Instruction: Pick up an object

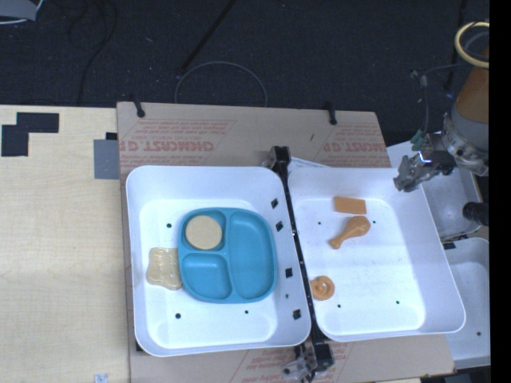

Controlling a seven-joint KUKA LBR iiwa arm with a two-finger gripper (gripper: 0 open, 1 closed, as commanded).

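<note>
1 drumstick point(351, 231), long axis slanting lower-left to upper-right

The arm point(477, 94) is cut off by the right edge; its jaws are too small to read.

Single camera sat fixed above table point(56, 238), looked down at slant. Stood far enough back that both white bins fit whole: left bin point(152, 206) and right bin point(415, 294) side by side at centre and lower frame. Far table edge and dark floor point(239, 38) beyond filled top. Arm point(471, 110) entered at right edge, upper part cropped by frame.
</note>
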